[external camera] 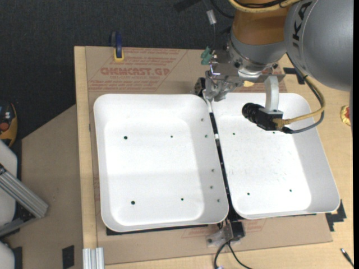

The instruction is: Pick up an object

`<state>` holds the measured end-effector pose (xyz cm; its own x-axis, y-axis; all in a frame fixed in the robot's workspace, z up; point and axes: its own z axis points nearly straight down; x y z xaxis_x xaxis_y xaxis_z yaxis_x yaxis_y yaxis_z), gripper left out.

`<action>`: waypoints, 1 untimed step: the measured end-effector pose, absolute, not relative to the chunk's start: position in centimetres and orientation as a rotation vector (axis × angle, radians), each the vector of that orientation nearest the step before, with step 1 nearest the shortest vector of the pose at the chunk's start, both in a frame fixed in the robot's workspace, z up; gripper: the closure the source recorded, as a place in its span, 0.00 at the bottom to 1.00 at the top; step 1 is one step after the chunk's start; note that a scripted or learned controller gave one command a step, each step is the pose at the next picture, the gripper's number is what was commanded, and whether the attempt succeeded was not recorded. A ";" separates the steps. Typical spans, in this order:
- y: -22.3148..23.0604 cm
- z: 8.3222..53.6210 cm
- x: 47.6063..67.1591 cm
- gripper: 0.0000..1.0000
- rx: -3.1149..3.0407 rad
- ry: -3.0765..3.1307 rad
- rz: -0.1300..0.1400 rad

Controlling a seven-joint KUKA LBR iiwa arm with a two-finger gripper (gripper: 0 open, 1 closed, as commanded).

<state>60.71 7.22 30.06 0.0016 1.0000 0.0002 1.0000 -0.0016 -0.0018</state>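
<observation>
White plastic made up the two shallow bins, which lay side by side on a brown cardboard sheet [140,69] printed with red lettering; that sheet covered the worktop. The left bin [106,150] and the right bin [314,172] met along a dark seam down the middle, and each showed a few small dark dots on its floor. The grey arm with its orange band [263,10] reached in from the upper right, and its two-finger gripper [212,91] hung over the far end of the seam, at the near-touching back corners of the bins. The metal fingers were too small and cluttered to read, so whether they were spread or pressed together could not be told, and nothing could be made out between them. No loose object to pick up could be made out in either bin. A black cylindrical fitting [259,116] on a grey bracket hung from the wrist over the right bin. A blue and yellow clamp [117,45] gripped the far edge of the cardboard.
</observation>
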 end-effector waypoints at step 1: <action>20.7 22.9 58.9 1.00 -2.200 -2.229 0.007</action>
<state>58.93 20.71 22.94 -0.0134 0.9999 0.0036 0.9999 0.0135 -0.0100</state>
